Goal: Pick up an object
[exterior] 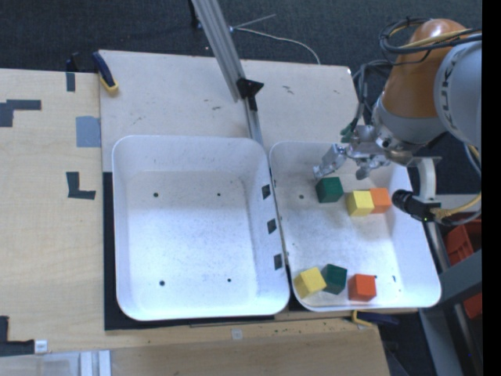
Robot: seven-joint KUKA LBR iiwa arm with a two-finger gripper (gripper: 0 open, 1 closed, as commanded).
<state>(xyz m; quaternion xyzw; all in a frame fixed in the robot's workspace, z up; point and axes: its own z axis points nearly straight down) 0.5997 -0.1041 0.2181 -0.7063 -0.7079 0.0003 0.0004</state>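
Observation:
In the right bin lie several small blocks. A green block sits near the bin's upper middle, with a yellow block and an orange block touching each other just to its right. Along the front wall lie another yellow block, a dark green block and a red-orange block. My gripper hovers just above and behind the upper green block. It is open, with nothing between its fingers.
The left bin stands beside the right one, sharing a middle wall. A metal pole slants down to the bins' back edge. The arm's orange band and cables hang over the right bin's right side.

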